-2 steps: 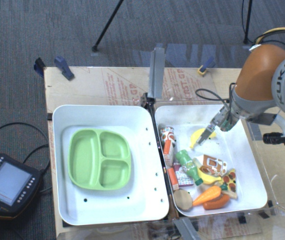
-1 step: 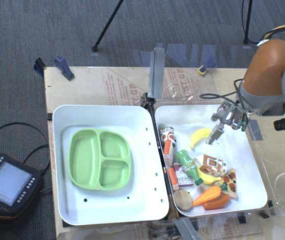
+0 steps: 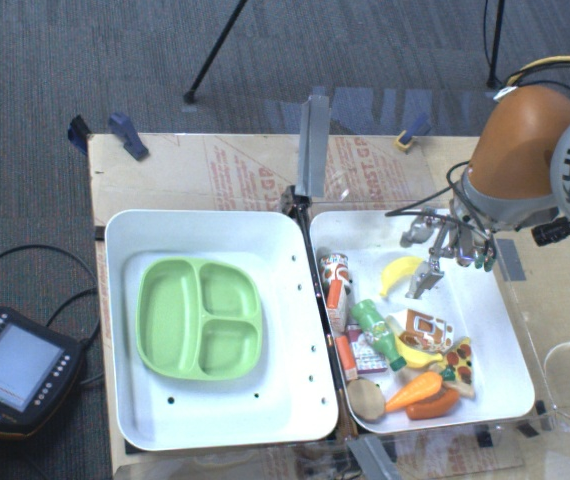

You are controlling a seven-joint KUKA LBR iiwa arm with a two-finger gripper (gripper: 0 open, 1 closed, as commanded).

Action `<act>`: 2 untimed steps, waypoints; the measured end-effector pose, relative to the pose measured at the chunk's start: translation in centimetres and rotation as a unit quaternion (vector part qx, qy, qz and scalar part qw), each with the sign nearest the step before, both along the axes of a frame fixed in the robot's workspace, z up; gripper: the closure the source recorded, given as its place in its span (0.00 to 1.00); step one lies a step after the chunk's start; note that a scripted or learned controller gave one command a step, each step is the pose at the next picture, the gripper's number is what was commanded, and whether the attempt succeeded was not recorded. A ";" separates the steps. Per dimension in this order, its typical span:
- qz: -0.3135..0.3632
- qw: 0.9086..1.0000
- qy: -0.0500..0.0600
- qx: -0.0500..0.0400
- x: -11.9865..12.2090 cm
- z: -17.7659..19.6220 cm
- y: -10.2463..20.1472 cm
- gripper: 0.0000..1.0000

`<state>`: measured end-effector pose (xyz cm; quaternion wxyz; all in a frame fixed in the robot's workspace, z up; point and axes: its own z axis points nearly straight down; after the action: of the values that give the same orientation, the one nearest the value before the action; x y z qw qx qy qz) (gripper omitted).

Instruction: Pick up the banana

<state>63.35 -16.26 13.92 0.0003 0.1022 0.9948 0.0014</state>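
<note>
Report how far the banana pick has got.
Done: the arm has reached over the right bin, with the gripper just right of the banana. In hand: lining up on the fruit. Left: the grasp and the lift; the banana lies on the bin floor, not between the jaws.

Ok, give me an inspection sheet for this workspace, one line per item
Surface: bench bearing two white bins, left bin, right bin.
Job's things: banana lying in the right bin's upper part, not gripped.
Clutter: green plate in the left bin; green bottle, carrot, pizza slice and other toys in the right bin.
Hand: hand just right of the banana.
Cables: black cable on the floor at left.
Surroundings: pendant on the carpet; tripod leg.
</note>
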 end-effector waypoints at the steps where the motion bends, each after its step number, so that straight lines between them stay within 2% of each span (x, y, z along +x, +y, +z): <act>1: 0.067 0.998 -0.002 -0.001 -0.3 3.8 -0.3 0.00; 2: 0.063 0.998 -0.005 0.000 -0.2 4.8 -0.5 1.00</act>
<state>63.12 -16.73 18.75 0.0051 0.0389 0.9992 0.0023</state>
